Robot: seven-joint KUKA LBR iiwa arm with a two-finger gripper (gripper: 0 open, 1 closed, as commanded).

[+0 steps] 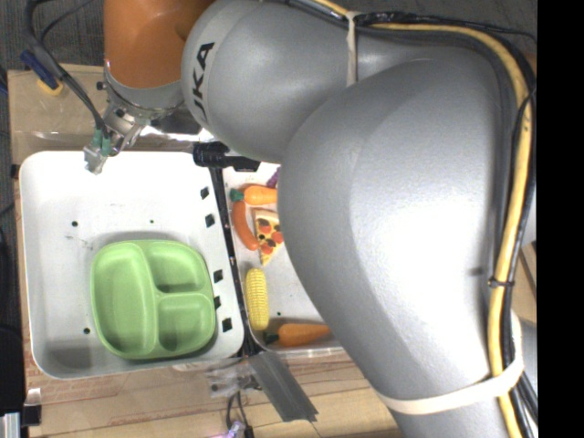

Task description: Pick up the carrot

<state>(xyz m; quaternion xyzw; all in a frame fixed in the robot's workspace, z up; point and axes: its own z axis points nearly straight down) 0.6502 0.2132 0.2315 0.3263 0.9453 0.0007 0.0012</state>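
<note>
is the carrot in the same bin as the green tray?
No. The carrot lies in the right bin near the corn, while the green tray sits in the left bin.

Fixed above the worktop [55, 89], looking down at a slant on both white bins. Set close enough that the grey arm [392, 199], reaching in from the right, blocks most of the right bin [292, 281] and the frame's whole right half. Left bin [55, 208] seen nearly entire, its far edge toward the top of frame, its near edge toward the bottom. Worktop's wooden edge visible along the left and bottom.
</note>
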